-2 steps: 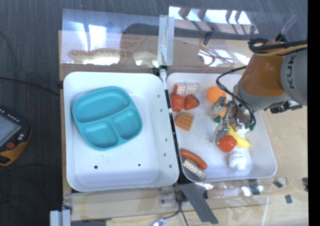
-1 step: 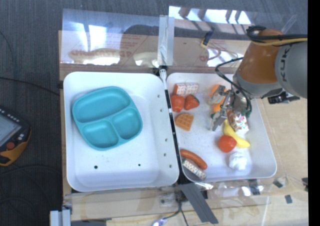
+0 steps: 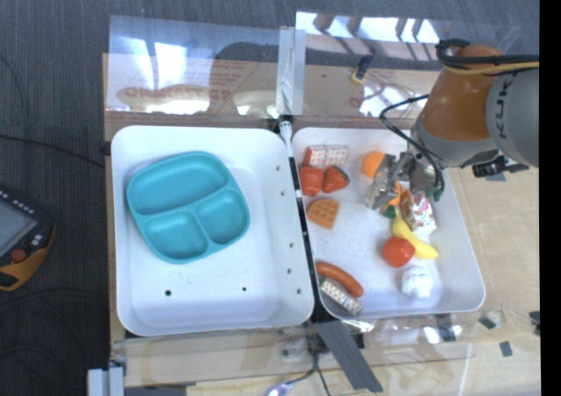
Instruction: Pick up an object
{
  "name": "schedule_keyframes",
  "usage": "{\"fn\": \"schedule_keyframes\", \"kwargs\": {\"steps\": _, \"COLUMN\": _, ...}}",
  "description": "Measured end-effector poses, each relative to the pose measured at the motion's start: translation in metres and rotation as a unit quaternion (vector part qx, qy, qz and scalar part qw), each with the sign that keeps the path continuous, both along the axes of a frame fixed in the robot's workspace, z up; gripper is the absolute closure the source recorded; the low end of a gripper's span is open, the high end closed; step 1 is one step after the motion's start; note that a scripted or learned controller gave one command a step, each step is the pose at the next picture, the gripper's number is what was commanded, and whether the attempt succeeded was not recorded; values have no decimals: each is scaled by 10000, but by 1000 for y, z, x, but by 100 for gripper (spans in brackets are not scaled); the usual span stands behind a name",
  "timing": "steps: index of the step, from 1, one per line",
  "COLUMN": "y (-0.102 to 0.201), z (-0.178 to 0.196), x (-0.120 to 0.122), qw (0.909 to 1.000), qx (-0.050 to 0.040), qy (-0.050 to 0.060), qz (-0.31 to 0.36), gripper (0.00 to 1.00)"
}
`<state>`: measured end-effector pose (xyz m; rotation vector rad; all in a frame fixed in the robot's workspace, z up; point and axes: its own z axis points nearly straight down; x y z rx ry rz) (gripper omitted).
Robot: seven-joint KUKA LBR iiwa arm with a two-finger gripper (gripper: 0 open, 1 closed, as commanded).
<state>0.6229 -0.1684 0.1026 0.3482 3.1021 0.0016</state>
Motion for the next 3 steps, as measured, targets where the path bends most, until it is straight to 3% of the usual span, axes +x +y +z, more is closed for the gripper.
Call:
{"fn": "schedule_keyframes", "kwargs": {"steps": 1, "y": 23, "z": -10, "x": -52, "qw": 9842, "qx": 14, "qy": -2, "qz": -1772, "gripper": 100}}
{"fn": "schedule_keyframes", "kwargs": {"steps": 2, "y": 19, "z": -11, "x": 8, "qw": 9369, "qx": 43, "qy": 22, "qz": -3497, "gripper": 100}}
{"fn": "schedule_keyframes", "kwargs": {"steps": 3, "y": 53, "z": -11, "x": 36, "qw": 9014, "qx": 36, "qy": 8, "qz": -4330, "gripper": 100}}
